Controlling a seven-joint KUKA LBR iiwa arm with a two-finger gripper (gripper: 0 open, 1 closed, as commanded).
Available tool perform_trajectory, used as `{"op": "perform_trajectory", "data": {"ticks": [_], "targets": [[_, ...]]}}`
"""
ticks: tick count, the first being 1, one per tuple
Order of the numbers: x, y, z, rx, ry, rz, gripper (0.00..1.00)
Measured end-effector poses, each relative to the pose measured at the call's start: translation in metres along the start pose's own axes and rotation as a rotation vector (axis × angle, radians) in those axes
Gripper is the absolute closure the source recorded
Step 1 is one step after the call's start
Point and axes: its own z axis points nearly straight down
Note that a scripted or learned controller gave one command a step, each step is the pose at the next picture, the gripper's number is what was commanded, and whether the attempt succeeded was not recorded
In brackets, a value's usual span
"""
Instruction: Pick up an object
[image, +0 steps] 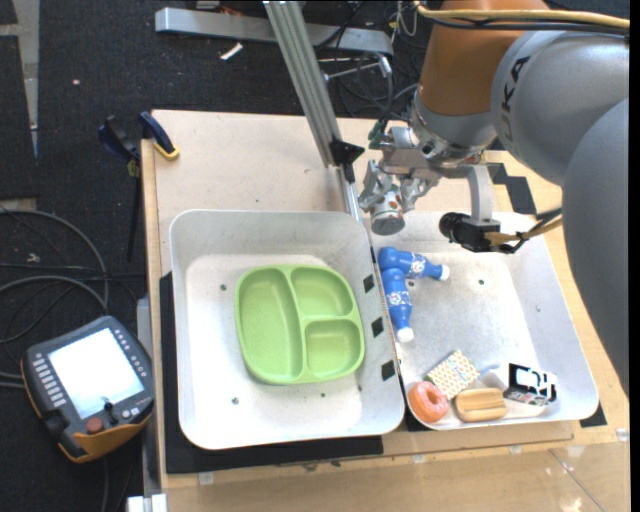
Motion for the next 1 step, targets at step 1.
{"op": "perform_trajectory", "data": {"ticks": [1], "targets": [[0.0535,-0.0069,0.0175,0.004,0.0,0.001,1.0]]}}
